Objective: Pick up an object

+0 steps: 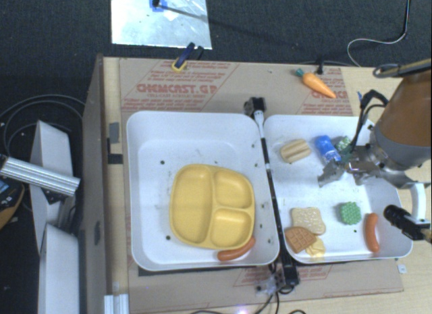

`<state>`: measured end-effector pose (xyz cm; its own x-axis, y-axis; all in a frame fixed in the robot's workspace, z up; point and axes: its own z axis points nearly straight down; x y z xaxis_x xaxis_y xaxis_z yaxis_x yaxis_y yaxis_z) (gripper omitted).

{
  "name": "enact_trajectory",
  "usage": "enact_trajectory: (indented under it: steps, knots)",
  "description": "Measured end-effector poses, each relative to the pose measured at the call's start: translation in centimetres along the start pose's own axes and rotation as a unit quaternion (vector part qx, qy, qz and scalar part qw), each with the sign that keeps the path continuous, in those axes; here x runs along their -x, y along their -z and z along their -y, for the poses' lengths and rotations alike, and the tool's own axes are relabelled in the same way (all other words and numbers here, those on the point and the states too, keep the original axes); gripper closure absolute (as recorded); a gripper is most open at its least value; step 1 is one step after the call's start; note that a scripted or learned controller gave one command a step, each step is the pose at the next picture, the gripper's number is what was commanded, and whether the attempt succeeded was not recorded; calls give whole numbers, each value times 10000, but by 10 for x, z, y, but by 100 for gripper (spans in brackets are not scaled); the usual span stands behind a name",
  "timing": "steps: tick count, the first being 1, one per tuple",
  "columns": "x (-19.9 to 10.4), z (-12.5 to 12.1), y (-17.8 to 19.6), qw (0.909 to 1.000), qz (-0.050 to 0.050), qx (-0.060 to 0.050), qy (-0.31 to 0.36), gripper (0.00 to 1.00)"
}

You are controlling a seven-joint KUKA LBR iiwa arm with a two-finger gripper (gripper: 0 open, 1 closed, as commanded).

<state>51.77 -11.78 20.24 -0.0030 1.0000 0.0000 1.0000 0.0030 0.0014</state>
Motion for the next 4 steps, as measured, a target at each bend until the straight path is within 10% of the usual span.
enact_trajectory:
  steps: [1, 2, 3, 4]
  knots:
    - [62, 33, -108, 10000, 2, -16, -17, 0]
    - [41, -25, 15, 10000, 7, 20, 3, 0]
    - [56, 3, -117, 10000, 4, -2, -11, 0]
    - [68, -79, -117, 10000, 5, 11, 4, 0]
